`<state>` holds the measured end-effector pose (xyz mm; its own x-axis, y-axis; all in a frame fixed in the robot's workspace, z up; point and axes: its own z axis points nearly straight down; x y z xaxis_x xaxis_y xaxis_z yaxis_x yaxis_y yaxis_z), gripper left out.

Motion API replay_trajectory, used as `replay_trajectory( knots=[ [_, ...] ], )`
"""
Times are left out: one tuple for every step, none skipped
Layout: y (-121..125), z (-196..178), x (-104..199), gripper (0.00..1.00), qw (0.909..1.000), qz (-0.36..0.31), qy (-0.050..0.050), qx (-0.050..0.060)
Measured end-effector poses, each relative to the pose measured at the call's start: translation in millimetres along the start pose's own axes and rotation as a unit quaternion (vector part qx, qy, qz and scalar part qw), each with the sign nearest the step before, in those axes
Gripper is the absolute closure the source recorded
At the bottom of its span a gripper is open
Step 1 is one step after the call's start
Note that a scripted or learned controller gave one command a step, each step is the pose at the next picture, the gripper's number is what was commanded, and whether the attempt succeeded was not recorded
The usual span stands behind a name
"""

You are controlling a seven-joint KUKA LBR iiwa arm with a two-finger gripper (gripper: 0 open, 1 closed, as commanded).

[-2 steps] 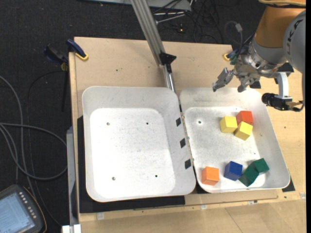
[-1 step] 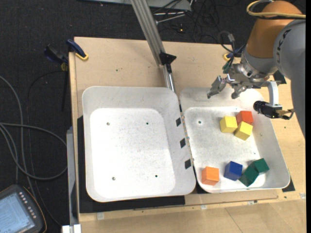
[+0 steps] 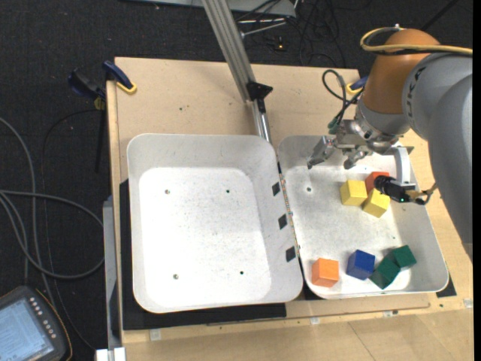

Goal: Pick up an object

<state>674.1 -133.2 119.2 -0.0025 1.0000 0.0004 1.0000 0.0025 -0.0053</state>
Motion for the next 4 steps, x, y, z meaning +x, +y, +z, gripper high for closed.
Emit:
replay_trajectory(
  knots=[
    [2,-15,-1,1.0,1.0,0.0,-0.001,-0.004],
    [5,-79,-5,1.0,1.0,0.001,-0.001,-0.007],
    [7,-133,-6,1.0,1.0,0.0,-0.001,-0.007],
    [-4,-136,53,1.0,1.0,-0.003,0.001,-0.003]
  ],
)
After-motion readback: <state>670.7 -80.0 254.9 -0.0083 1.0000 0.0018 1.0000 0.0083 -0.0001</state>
